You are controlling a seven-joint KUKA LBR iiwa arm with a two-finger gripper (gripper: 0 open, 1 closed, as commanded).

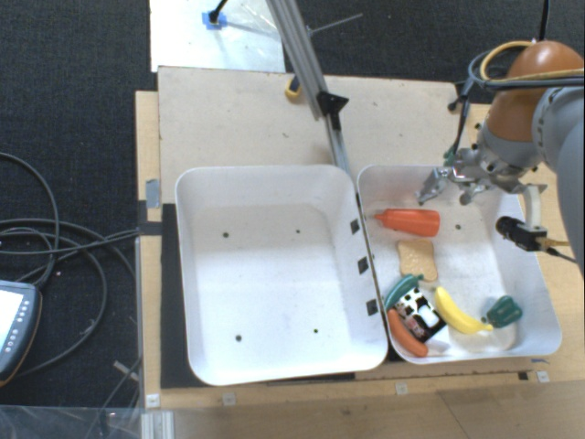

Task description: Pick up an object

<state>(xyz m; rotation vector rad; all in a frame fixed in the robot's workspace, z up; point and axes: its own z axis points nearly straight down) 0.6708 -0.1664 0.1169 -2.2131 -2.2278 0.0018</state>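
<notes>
The right bin (535,286) holds several small objects. An orange carrot-shaped piece (408,219) lies near its back left, and a tan slice of toast (417,259) lies just in front of it. At the front lie a yellow banana (460,314), a dark green piece (503,312), a black-and-white item (421,315), a teal piece (400,291) and a red sausage (407,333). My gripper (448,192) hangs over the bin's back edge, above and to the right of the carrot. Its fingers are spread open with nothing between them.
The left bin (196,245) stands beside the right one, sharing a dividing wall (364,263). A slanted grey pole (302,44) crosses the back of the bench. Cables and a tablet (14,323) lie on the floor at left.
</notes>
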